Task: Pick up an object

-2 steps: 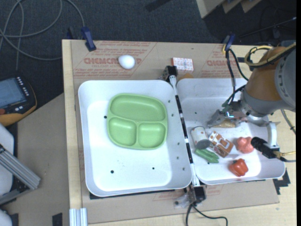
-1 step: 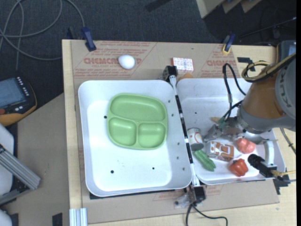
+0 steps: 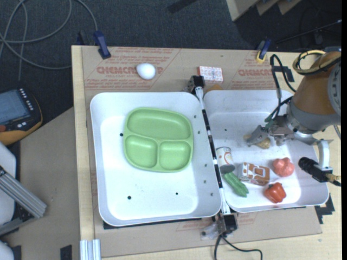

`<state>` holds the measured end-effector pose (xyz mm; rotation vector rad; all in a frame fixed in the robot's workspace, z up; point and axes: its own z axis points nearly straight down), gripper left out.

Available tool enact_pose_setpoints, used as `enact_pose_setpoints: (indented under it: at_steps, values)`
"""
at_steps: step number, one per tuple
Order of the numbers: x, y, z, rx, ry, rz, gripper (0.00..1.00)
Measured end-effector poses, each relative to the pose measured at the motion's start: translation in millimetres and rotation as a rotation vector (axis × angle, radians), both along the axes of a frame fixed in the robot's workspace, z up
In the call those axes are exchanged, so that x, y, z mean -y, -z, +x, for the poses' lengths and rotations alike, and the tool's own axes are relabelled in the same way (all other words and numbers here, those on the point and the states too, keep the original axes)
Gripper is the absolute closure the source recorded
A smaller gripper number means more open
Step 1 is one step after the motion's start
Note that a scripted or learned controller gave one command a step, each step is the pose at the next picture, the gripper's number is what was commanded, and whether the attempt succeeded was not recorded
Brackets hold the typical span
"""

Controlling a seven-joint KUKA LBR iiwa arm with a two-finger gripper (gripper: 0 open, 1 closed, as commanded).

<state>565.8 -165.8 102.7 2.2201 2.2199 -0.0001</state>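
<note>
A grey robot arm with an orange band (image 3: 317, 93) reaches in from the right of the frame over the right-hand shallow white bin (image 3: 233, 104), its two-finger gripper (image 3: 259, 138) lowered into the bin's upper middle. Something small and tan sits at the fingertips, but whether the jaws are clenched on it or released cannot be told from this angle.

Along the lower part of the same bin lie the loose objects. A small white-and-orange can (image 3: 224, 156) rests against the left wall. Just below it a green pepper-shaped toy (image 3: 235, 182) lies at a slant, touching a brown-and-white patterned carton (image 3: 255, 173). To the right sit a pinkish-red round fruit toy (image 3: 283, 167) and, below it, a red pepper-shaped toy (image 3: 275, 192), near each other but apart. All of these rest on the bin floor, clear of the gripper.

The left-hand white bin (image 3: 108, 188) holds a pale green three-compartment plastic tray (image 3: 158, 138) in its upper middle. On the brown cardboard (image 3: 179, 58) above the bins lie a white egg-shaped object (image 3: 145, 70) and a small red-and-white chequered packet (image 3: 211, 73).
</note>
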Motion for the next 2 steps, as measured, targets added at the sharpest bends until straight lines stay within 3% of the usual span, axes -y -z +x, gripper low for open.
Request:
enact_pose_setpoints:
  at_steps: [1,2]
  values:
    - [29,19,-58,-0.004,0.001,0.001,0.0]
    - [28,8,-57,0.0,0.001,0.001,1.0]
